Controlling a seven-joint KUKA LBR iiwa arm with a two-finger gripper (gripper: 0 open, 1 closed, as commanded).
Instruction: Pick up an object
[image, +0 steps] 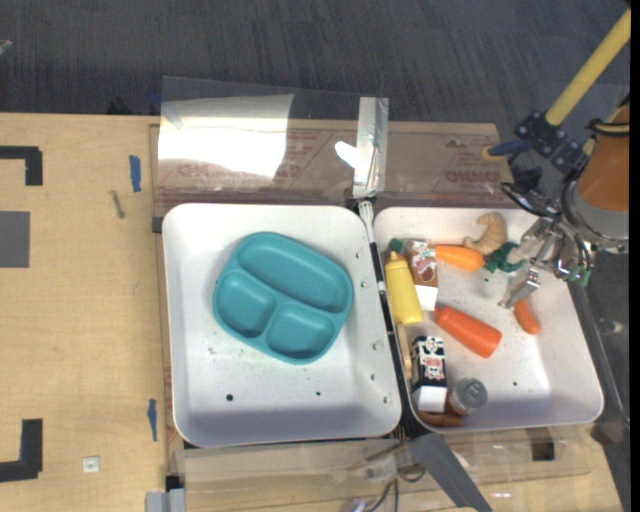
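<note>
Right bin (560, 400), 6 o'clock: jar (465, 395), milk carton (430, 358) | centre: orange cylinder (468, 331), yellow bottle (403, 290) | 2 o'clock: gripper (528, 272) hovered near small carrot (526, 317); its opening could not be told, nothing visibly held | risk: clutter could deflect the grasp.

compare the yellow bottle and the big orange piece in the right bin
The yellow bottle lies along the right bin's left wall, lengthwise up the view; the big orange piece lies mid-bin, slanted. The bottle is longer and slimmer, the orange piece stubbier. Both lie flat, untouched by the gripper.
</note>
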